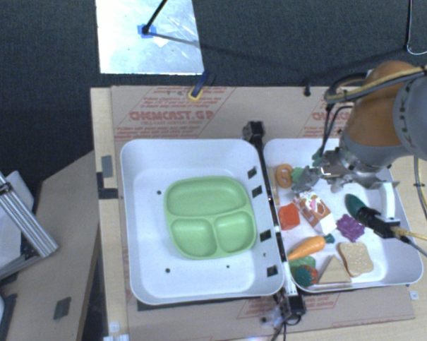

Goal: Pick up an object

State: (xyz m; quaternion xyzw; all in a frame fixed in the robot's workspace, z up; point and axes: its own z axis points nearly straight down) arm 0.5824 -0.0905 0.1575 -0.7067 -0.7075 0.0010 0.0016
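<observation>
Over the right bin (408,264), gripper (307,178) low among the toy food, grip state can't be made out, nothing seen held so the pick looks not yet done; nearest pieces are the pretzel (283,174) just beside it and the striped block (314,209) just below.

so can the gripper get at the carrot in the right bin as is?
Probably yes. The carrot lies exposed on top near the divider, nothing over it, and the gripper sits above the same bin.

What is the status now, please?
Hand low in right bin, above the toy food. Pretzel and carrot nearby. Nothing lifted yet.
</observation>
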